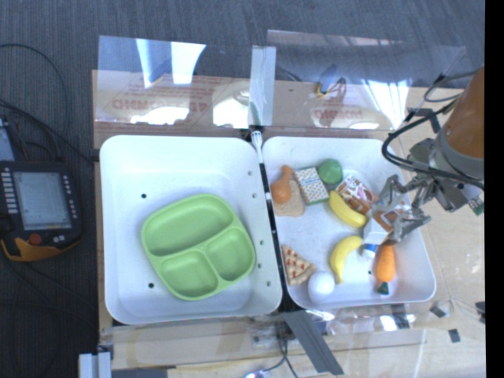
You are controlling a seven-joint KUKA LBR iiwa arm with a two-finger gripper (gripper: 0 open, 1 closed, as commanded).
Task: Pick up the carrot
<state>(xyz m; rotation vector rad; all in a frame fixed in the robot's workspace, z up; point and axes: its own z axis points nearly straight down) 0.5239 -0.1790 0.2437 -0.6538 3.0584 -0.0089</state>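
Near edge first: we see the carrot (pixel 385 263) lying in the right bin (pixel 425 290), front right corner, orange body with its green end toward the front wall. It sits just beside the lower banana (pixel 344 256), with a small blue-and-white item (pixel 368 250) between them. A white egg (pixel 320 285) and a waffle-like wedge (pixel 295 264) sit further left along the same front area.

The gripper (pixel 403 211) hangs just behind the carrot, over the right side of the bin. Its fingers (pixel 411 224) look spread, with nothing between them that we can make out. Carrot is still on the bin floor, not grasped. We judge this as the approach step: claw spread to straddle the carrot, which is why it sits above and slightly behind it.

Behind that: a second banana (pixel 347 209), a red-and-white packet (pixel 358 193), a checkered block (pixel 311 184), a green ball (pixel 330 170), and an orange piece on a brown cookie (pixel 285 196) by the divider.

The green sectioned plate (pixel 198 246) sits alone in the left bin (pixel 126 172).

Risk as we read it: clutter is tight around the carrot, and the bin's corner wall limits finger clearance.
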